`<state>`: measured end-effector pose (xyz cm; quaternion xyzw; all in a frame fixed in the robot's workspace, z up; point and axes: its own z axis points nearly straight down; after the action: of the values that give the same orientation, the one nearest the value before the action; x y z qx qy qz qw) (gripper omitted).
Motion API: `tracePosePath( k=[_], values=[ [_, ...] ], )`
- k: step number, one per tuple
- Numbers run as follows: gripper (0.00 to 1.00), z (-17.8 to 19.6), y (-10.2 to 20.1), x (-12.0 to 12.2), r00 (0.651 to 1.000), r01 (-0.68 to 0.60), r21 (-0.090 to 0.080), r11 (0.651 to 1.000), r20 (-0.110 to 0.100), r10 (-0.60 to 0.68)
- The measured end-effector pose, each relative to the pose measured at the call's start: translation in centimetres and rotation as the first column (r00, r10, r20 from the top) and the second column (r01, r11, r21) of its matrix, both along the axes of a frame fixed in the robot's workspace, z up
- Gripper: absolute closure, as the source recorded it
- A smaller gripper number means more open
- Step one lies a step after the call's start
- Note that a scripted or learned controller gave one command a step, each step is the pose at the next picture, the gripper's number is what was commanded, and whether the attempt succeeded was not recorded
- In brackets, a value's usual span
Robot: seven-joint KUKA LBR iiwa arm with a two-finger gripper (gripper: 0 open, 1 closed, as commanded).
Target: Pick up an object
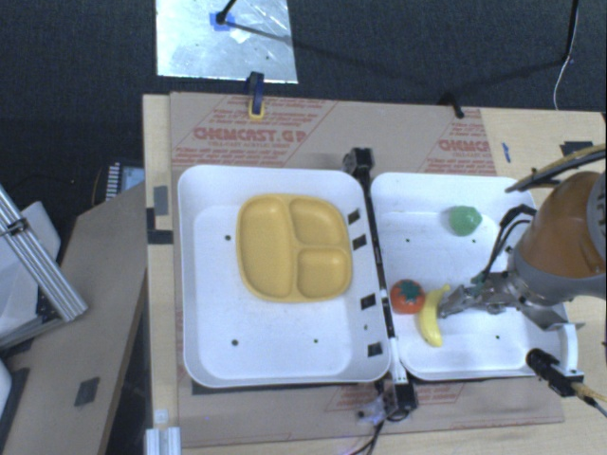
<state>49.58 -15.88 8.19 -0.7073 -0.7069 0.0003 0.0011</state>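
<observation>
A dark carpeted floor surrounds the worktop (313, 126), a brown board with red lettering that carries two shallow white bins side by side. A shiny square sheet (226, 25) lies on the floor beyond it.

In the camera view, the left bin (204, 349) holds a yellow divided plate (292, 246), well apart from everything else. The right bin (474, 363) holds three small things: a green ball (464, 220) near its far wall, a red tomato-like toy (408, 296) close to the divider, and a yellow banana (432, 318) just beside the tomato, touching or nearly touching it. The arm (567, 240) reaches in from the right, and its end effector (455, 301) sits low at the banana's upper end. Whether its fingers are spread or closed cannot be told from here, nor whether the banana is between them.

The step in hand looks like the approach to a grasp on the banana. To do it well, the end effector should straddle the banana across its narrow width, settle low enough to get under its curve, and stay clear of the tomato so that neighbour is not nudged or pinched along with it. Lift straight up afterwards.
</observation>
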Motion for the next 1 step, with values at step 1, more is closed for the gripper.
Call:
tracePosePath(
  k=[1],
  values=[
    [1.00,1.29,-0.03,0.16,1.000,0.000,-0.002,1.000,0.005,0.000]
  ],
)
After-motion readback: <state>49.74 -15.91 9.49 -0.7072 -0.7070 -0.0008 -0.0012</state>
